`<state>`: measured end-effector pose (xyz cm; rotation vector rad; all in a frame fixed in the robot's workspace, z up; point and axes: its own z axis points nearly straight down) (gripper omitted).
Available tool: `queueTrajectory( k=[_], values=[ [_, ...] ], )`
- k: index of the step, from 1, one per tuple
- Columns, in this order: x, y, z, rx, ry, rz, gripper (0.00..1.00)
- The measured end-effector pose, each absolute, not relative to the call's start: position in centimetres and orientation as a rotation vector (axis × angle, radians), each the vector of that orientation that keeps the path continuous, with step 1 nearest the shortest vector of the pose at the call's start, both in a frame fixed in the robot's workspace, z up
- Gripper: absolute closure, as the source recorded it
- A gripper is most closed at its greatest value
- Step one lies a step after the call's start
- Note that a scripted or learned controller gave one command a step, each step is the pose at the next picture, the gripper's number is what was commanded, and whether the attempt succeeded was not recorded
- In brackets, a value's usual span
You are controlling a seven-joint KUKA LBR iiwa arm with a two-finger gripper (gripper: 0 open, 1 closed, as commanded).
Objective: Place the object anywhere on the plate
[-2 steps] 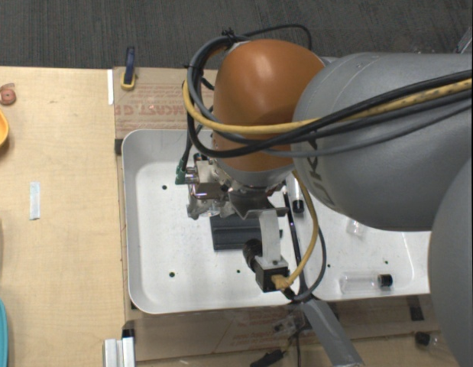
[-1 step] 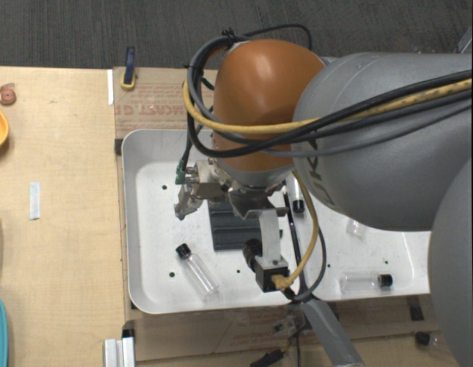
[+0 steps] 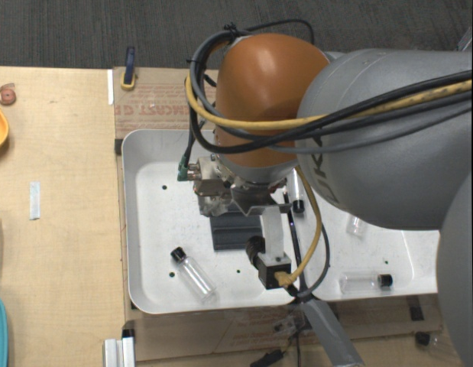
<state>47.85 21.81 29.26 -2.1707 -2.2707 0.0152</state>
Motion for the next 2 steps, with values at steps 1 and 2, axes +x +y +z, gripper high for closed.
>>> queueTrajectory(
  k=[1,2],
  values=[
    [47.84,21.82,29.25,-2.171,-2.271,0.016,0.00],
    [47.92,21.66,30.00,-2.173,-2.269,0.024,1.00]
  ],
)
